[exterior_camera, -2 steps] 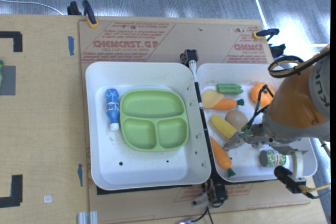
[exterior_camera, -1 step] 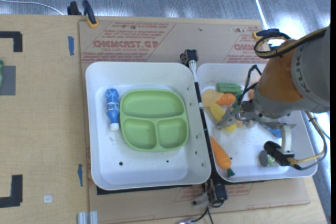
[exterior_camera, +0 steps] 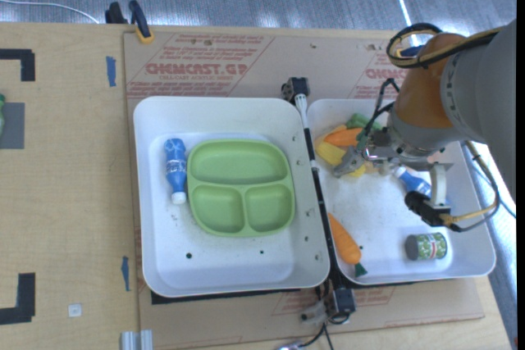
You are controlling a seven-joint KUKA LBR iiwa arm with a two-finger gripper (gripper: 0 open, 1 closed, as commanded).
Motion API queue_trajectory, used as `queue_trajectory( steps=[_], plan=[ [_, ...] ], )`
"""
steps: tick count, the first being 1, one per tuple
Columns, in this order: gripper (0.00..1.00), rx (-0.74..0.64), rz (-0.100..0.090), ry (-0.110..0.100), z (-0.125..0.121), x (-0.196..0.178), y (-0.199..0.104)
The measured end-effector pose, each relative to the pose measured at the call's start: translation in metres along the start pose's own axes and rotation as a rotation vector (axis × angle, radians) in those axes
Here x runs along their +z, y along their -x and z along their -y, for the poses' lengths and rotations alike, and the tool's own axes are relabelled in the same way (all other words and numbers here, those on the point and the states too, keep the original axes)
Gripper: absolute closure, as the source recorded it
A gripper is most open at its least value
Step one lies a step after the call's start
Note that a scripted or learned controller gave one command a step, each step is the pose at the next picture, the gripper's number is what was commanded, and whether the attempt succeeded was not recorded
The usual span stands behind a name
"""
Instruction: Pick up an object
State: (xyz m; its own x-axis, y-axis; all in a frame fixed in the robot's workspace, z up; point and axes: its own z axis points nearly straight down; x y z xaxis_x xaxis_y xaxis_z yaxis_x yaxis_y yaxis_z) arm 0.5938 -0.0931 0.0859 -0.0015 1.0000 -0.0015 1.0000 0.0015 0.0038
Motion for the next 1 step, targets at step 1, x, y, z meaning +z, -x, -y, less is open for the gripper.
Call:
queue_trajectory(
  steps=[1],
  plan=[
    [0.0,0.001,0.0,-0.006,-0.0407,0.0008,0.0004]
  ],
)
